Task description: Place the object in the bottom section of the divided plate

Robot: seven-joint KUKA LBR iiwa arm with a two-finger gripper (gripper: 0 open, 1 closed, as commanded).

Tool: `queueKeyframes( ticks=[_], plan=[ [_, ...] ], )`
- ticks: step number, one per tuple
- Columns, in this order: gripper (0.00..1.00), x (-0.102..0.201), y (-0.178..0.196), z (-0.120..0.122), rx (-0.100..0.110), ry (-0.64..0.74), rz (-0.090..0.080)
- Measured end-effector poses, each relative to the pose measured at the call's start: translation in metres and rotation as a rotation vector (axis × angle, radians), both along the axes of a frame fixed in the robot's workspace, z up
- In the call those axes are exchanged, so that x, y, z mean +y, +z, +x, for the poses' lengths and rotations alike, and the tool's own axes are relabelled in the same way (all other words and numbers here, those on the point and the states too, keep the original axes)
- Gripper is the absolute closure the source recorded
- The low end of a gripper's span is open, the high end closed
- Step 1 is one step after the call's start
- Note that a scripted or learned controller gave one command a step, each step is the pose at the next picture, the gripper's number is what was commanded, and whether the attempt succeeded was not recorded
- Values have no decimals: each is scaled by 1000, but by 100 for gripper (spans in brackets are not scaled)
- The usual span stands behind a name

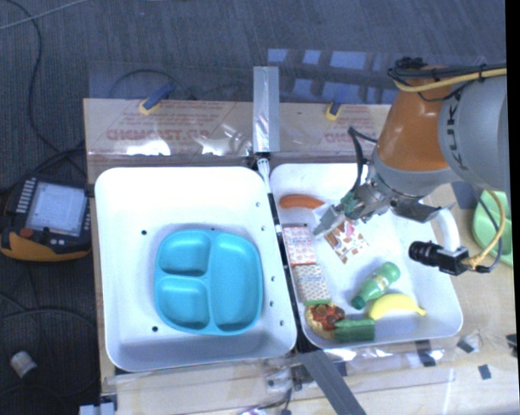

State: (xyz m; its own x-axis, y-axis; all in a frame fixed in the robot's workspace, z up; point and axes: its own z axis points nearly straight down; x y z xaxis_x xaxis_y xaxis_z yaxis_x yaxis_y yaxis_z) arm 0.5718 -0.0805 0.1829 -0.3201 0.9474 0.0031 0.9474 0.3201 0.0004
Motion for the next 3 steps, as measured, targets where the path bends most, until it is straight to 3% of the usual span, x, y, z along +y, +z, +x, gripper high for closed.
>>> queueKeyframes(
  ticks=[1,2,3],
  plan=[
    [100,102,11,-24,2,59,-3],
    [100,166,-1,-50,3,92,-4],
    [0,166,0,-50,3,92,-3]
  ],
)
